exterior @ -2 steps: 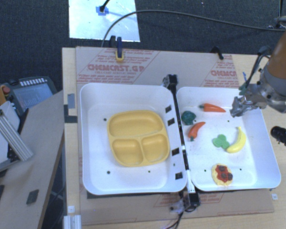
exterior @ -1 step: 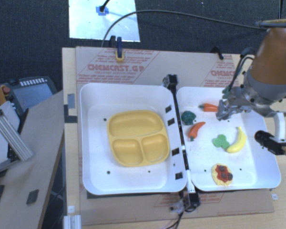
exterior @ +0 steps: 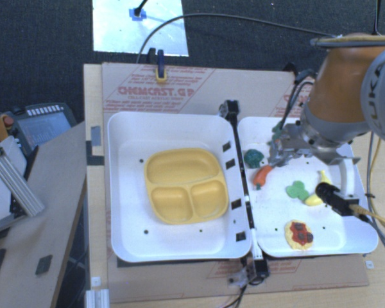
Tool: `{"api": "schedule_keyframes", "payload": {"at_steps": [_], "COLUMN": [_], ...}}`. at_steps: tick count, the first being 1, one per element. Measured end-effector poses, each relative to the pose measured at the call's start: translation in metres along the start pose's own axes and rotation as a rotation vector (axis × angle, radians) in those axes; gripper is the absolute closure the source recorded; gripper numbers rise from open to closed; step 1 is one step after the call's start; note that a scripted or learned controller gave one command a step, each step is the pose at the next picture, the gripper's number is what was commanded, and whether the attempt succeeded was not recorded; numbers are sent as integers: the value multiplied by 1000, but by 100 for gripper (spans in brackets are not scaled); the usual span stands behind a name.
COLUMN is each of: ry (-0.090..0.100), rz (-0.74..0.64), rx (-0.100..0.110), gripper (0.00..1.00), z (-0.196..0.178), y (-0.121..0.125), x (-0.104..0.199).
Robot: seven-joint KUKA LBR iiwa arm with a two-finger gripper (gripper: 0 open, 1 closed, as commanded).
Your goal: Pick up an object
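The grey arm (exterior: 356, 88) with its orange band reached in from the right and hung over the rear part of the right bin (exterior: 346, 239), its gripper (exterior: 277, 154) lowered near that bin's left wall. Whether the gripper was spread or pressed together could not be told, as the wrist and its cables hid most of it from above. Nothing could be seen between its tips. Just below and to the left of the gripper lay a dark green toy broccoli (exterior: 253, 156), and touching or nearly touching that, a small orange carrot (exterior: 262, 175) lay slanted toward the divider between the bins. Further toward the middle of the right bin sat a light green leafy piece (exterior: 297, 190), and beside it, partly under a black part of the arm's mounting, a yellow banana-like piece (exterior: 316, 199). Near the front of the same bin rested a round pizza toy (exterior: 299, 234), yellow with red topping, well apart from the gripper. The left bin (exterior: 128, 140) bore a yellow divided tray (exterior: 183, 185) with one long compartment at the rear and two smaller ones in front. Both bins sat on a cardboard sheet (exterior: 179, 88) printed with red lettering
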State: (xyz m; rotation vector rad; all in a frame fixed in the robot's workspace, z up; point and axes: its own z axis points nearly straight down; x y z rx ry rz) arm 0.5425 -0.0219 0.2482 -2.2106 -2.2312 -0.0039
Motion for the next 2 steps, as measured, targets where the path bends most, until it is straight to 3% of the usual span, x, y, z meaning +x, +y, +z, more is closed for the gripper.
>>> {"api": "schedule_keyframes", "payload": {"at_steps": [1,2], "ry": [0,0], "rz": [-2,-1], "rx": [-1,2], "gripper": [100,100], "z": [1,11], "y": [0,-22], "x": [58,111]}}
